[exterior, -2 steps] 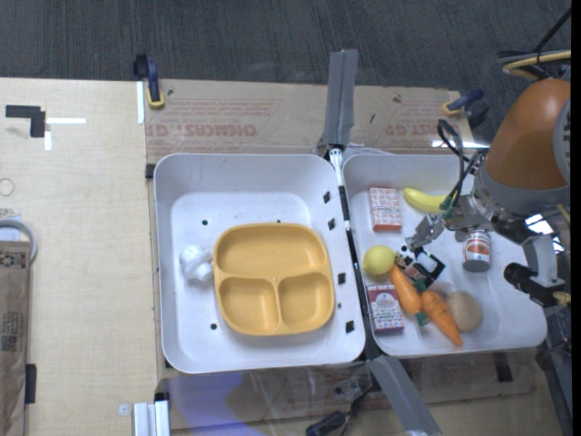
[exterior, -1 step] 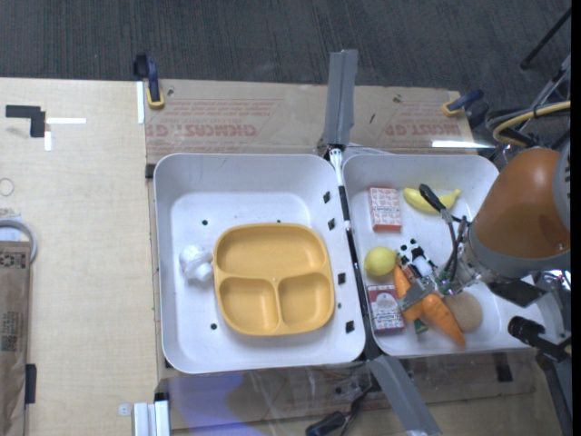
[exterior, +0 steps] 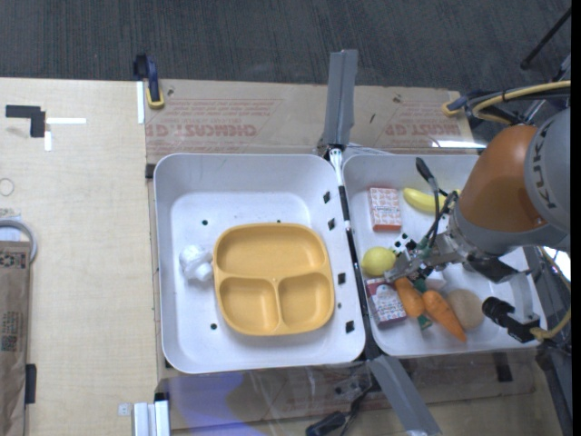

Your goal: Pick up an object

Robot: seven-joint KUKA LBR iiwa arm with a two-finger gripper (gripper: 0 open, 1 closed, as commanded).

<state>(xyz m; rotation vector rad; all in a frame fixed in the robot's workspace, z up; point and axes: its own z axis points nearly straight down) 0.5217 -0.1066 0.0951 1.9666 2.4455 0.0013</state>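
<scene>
Orange plastic carrot lies in the right white bin – gripper just above-left; grip state unclear. Left white bin holds a yellow divided plate – pale wooden bench, dark carpet beyond.

Yellow divided tray; white bins; orange carrots; yellow lemon, banana.

Bench — two white bins
</scene>
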